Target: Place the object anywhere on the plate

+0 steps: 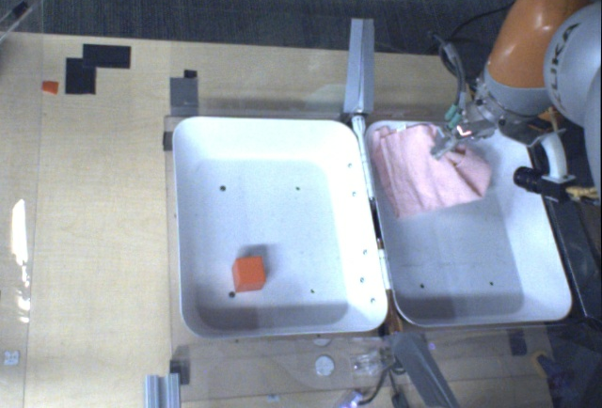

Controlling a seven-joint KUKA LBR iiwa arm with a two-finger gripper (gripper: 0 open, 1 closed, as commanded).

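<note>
While the arm point(541, 44) reaches in from the right, its gripper point(454, 135) sits over the far part of the right bin point(489, 289), at or just above the upper edge of a pink cloth point(423, 173). Fingers: too small and blurred here to judge; cannot tell whether apart, together or clamped on the cloth. Cloth lies crumpled in the far-left part of the right bin, close to the wall shared with the left bin point(202, 209). Orange block point(249, 274) rests on the floor of the left bin, in its near-left part, well apart from the gripper and the cloth. Both bins stand side by side on the light wooden table point(94, 227). Black tape marks point(94, 66) and a small orange marker point(50, 87) lie on the table at far left.
</note>
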